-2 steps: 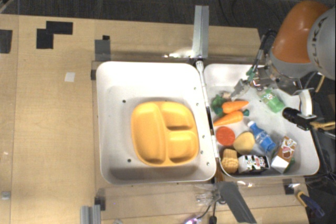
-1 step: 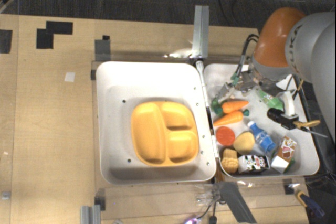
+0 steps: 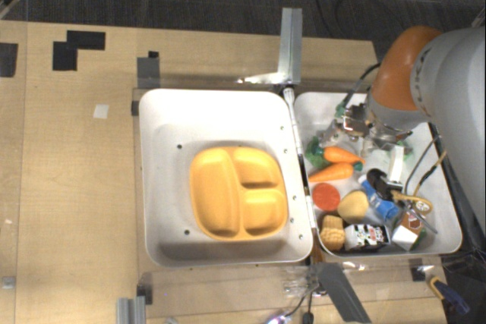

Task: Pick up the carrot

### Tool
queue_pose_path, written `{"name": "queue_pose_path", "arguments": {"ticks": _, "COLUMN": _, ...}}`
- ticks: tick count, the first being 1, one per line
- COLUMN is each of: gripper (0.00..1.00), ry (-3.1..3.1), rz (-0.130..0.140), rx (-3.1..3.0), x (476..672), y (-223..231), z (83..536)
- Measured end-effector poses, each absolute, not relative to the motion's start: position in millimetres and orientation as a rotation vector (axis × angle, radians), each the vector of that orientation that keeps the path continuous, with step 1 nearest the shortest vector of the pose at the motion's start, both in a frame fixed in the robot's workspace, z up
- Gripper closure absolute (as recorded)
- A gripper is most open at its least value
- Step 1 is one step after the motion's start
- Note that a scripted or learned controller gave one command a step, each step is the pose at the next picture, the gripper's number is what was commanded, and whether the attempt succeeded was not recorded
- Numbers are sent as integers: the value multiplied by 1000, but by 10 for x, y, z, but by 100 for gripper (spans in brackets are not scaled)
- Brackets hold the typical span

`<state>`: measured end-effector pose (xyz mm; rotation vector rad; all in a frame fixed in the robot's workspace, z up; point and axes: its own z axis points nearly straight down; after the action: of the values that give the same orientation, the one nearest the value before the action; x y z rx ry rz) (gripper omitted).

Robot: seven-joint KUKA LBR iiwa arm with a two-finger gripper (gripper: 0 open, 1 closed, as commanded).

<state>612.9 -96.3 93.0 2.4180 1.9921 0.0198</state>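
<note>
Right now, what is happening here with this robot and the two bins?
The grey arm reaches into the right bin, which is crowded with toy food and small items. Its gripper hangs just above the carrot, which lies on the pile, not lifted. A second orange piece lies beside it. The left bin holds a yellow divided tray.

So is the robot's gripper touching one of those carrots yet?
Cannot tell. In the camera view the gripper sits right above the upper carrot, but the slanted angle and clutter hide whether there is contact or a gap.
</note>
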Motion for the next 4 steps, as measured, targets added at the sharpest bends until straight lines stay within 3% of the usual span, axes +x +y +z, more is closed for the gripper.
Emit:
{"name": "queue_pose_path", "arguments": {"ticks": 1, "gripper": 0, "ry": 1568, "rz": 29, "rx": 2707, "x": 5779, "y": -819, "z": 932}}
{"name": "queue_pose_path", "arguments": {"ticks": 2, "gripper": 100, "ry": 1573, "rz": 36, "rx": 2704, "x": 5797, "y": -804, "z": 1044}}
{"name": "queue_pose_path", "arguments": {"ticks": 3, "gripper": 100, "ry": 1391, "rz": 6, "rx": 2814, "x": 6288, "y": -1228, "z": 1699}}
{"name": "queue_pose_path", "arguments": {"ticks": 4, "gripper": 0, "ry": 1393, "rz": 6, "rx": 2813, "x": 6288, "y": -1224, "z": 1696}}
